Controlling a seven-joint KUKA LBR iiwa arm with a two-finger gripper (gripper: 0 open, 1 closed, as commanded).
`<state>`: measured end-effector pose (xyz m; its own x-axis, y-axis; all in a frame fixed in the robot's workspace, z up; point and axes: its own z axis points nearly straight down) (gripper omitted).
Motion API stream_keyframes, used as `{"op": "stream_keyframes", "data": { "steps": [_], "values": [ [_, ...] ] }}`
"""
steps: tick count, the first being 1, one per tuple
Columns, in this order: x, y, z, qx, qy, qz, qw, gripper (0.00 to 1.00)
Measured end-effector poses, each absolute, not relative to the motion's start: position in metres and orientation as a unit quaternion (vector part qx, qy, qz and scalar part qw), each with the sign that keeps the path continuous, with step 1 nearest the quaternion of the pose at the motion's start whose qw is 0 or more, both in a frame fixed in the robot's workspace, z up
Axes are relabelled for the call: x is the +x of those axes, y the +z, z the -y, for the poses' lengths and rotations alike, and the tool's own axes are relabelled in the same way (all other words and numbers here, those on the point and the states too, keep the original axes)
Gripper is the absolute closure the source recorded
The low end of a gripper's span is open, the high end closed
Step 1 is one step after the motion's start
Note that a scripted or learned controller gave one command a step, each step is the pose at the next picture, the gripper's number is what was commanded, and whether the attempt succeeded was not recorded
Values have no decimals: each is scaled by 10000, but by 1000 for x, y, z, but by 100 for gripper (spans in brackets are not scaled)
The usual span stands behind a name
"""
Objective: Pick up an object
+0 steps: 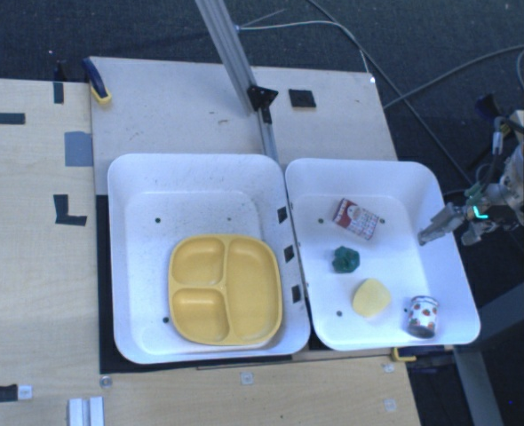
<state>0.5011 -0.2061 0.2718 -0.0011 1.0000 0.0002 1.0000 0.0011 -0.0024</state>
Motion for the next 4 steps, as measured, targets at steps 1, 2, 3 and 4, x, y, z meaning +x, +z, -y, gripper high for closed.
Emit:
{"op": "stream_keyframes", "data": {
  "steps": [1,2,3,4],
  "values": [
    [501,272,206,-7067,6,7076,5,0],
    [491,221,203,-7070,17,7072,25,0],
    [495,171,211,-7071,20,7072,29,0],
    [489,126,210,-7069,17,7073,28,0]
  ]
}}
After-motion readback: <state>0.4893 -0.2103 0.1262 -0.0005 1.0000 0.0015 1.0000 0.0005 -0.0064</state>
